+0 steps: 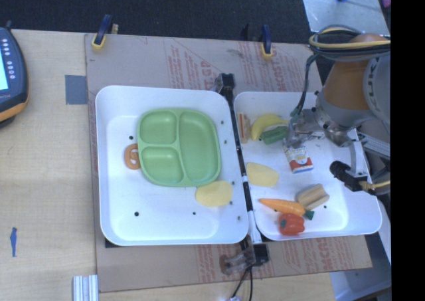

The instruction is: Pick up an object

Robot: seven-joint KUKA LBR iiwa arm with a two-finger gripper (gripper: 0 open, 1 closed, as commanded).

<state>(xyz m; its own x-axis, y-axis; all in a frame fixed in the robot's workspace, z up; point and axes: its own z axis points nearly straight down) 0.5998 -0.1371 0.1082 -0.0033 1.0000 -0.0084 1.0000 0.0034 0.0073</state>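
Camera view | gripper (pixel 300 139) above small carton (pixel 299 160) in right bin (pixel 345 226) | finger state: cannot tell

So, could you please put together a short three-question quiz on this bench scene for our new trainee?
1. True or false: the green divided plate lies in the left bin.
2. Which item sits right next to the carrot in the right bin? A) tomato B) pretzel C) banana
3. Fill in: the gripper hovers over the small ____ carton.

Key: 1 true; 2 A; 3 red-and-white.
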